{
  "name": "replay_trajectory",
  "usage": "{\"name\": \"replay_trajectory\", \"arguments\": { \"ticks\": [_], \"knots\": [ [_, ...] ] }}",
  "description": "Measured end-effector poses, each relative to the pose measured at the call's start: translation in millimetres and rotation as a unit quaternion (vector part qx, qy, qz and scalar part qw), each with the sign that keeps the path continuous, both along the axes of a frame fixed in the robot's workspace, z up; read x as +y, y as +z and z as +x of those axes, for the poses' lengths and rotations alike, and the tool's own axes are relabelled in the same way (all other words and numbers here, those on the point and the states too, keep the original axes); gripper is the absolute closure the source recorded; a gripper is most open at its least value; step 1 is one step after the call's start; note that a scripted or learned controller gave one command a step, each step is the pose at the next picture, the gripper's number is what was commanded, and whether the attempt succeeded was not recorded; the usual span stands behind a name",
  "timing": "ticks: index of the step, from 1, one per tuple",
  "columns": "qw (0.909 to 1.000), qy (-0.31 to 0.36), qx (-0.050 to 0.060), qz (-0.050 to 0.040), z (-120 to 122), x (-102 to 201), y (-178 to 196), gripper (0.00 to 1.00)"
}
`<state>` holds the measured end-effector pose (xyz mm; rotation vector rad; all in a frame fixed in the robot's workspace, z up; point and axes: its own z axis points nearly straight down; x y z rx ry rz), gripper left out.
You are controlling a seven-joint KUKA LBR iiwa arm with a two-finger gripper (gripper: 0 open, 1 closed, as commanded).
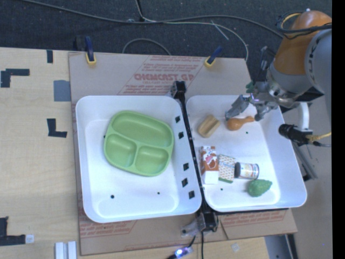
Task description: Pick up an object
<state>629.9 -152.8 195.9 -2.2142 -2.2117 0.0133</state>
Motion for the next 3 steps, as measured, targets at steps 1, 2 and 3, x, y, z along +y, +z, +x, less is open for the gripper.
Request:
{"name": "replay_trajectory", "arguments": {
  "ticks": [1,2,3],
  "knots": [
    [1.0,0.001,-0.006,-0.0011,3,0,7,0.0],
    [1.0,0.001,-0.003,-0.0013,-3,7,-54,0.0],
    [1.0,0.001,-0.007,-0.0021,-2,6,-103,0.0]
  ]
}}
